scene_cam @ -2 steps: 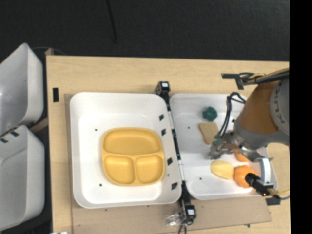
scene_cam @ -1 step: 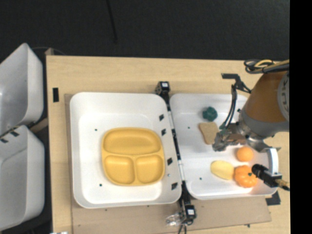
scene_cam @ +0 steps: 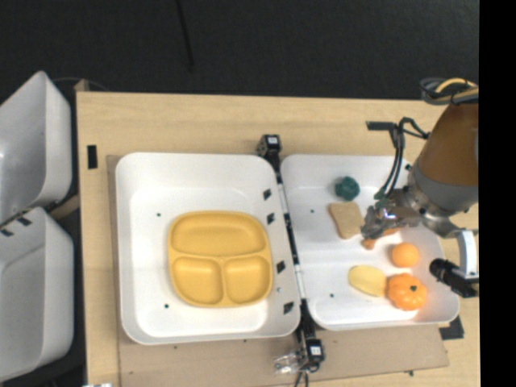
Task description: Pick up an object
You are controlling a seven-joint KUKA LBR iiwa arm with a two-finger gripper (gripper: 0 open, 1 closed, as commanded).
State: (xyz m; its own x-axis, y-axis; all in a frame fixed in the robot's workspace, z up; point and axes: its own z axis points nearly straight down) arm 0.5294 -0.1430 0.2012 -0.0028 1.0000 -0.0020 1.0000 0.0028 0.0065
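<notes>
My gripper (scene_cam: pixel 376 230) hangs low over the middle of the right bin (scene_cam: pixel 316 297), reaching in from the right. It sits just right of a tan bread slice (scene_cam: pixel 344 219), close to or touching its edge. A small orange bit (scene_cam: pixel 368 245) shows right under the gripper's tip; what it is I cannot tell. A dark green lump (scene_cam: pixel 347 188) lies at the back of the bin. An orange fruit (scene_cam: pixel 405 255), a pale yellow piece (scene_cam: pixel 367 280) and a small orange pumpkin (scene_cam: pixel 406 292) lie toward the front right.
The left bin (scene_cam: pixel 137 297) holds a yellow divided plate (scene_cam: pixel 219 257). Clips (scene_cam: pixel 268 144) sit along the seam between the bins. A black cable (scene_cam: pixel 397 160) loops behind the arm. White boxes (scene_cam: pixel 28 216) stand off the bench's left.
</notes>
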